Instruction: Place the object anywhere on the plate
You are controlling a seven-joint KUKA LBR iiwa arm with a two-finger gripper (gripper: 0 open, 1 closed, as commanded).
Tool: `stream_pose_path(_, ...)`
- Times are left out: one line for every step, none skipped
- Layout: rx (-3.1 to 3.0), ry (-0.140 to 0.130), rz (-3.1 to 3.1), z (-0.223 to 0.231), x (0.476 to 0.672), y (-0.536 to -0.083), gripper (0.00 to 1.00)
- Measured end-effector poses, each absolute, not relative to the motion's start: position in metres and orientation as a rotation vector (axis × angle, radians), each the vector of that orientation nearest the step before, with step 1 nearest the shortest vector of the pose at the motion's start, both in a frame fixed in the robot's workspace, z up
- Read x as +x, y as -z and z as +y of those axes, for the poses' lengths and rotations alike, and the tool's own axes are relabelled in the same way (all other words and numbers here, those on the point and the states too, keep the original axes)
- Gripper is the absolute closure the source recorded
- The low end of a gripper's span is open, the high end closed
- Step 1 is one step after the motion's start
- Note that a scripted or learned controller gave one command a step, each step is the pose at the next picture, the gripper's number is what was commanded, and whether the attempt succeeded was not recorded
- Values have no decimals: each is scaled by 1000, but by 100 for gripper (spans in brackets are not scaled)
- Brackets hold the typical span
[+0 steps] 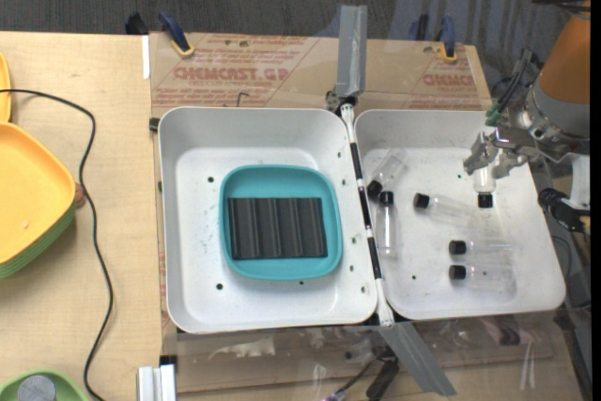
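Hanging over the upper right part of the right shallow white bin, the grey arm's two-finger jaws point down with a clear plastic vial with a black cap right under the tips, though I honestly can't tell how far open they are or whether they actually have hold of it. More clear black-capped vials lie scattered on that bin's floor, one long one near the divider. Over in the left white bin, the teal rounded-square plate with a dark ribbed centre sits flat in the middle, well apart from the jaws, all on the wooden table.
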State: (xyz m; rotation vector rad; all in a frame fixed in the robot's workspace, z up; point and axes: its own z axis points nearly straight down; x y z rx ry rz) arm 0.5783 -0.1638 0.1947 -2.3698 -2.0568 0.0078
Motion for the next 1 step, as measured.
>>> stream_pose_path(-2370, -8, -2057, -164, 578, -195, 0)
